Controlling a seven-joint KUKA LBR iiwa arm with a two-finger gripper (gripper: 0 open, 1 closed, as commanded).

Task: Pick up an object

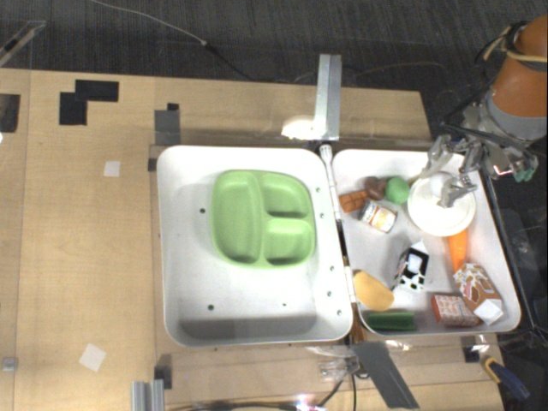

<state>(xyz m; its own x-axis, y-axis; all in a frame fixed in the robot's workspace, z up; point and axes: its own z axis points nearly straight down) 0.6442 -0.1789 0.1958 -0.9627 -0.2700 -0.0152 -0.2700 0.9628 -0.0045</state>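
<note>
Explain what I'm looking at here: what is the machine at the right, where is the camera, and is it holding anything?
One camera looks down at a slant on a wooden bench bearing two white bins. The grey and orange shape at the upper right is a robot arm; its pincer hangs over the right bin, above a white plate. Nothing can be seen held. That bin also holds small items: a green ball, an orange carrot, a yellow piece, small boxes. The left bin holds a green divided tray.

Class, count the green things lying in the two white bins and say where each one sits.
3. The green divided plate lies in the left bin. In the right bin, a green ball sits near the back and a dark green item at the front. Others may be hidden.
</note>
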